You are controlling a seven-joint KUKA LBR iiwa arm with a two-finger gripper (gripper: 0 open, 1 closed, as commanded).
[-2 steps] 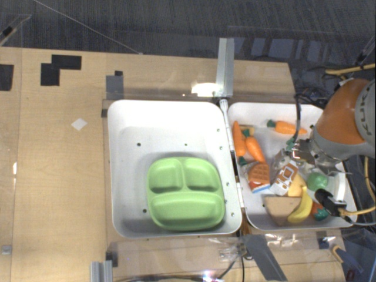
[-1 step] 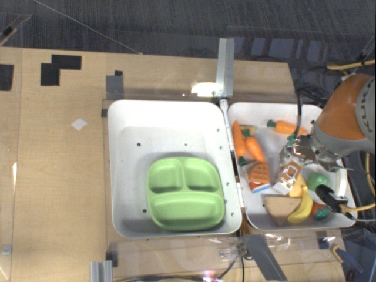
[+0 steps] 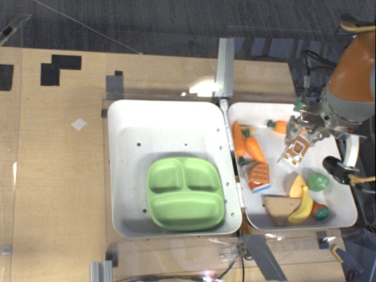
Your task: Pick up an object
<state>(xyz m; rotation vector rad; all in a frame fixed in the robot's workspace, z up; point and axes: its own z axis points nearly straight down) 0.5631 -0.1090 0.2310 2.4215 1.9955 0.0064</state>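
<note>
Two shallow white bins side by side on a pale wood-look bench [image 3: 53,175], glossy moulded plastic with rounded corners.

Left bin [image 3: 126,157]: holds a green divided plate [image 3: 185,192], matte plastic, rounded-rectangle shape, two small compartments at the far side and one wide one at the near side. It sits toward the bin's near-right corner.

Right bin [image 3: 346,216]: toy food, mostly smooth plastic.
- Two orange carrots [image 3: 248,143], tapered, lying side by side against the left wall.
- Small orange piece with a green end [image 3: 277,125] near the far wall.
- Waffle-like block [image 3: 258,175], gridded orange top, just below the carrots.
- Yellow banana [image 3: 302,207], curved, lying partly over a tan bread slice [image 3: 279,207] at the near side.
- Green rounded piece [image 3: 318,181] just right of the banana's upper end.
- Flat white card or packet with orange-brown print [image 3: 295,151], tilted, mid-bin.

Arm: comes in from the right, orange band [image 3: 355,63] above a grey wrist, wrist pointing down over the right bin's far-right part. Gripper [image 3: 305,128] sits right at the top end of the printed packet, touching or just above it. Can't tell from this angle whether the gripper is spread or closed, or whether it has the packet clamped.
</note>
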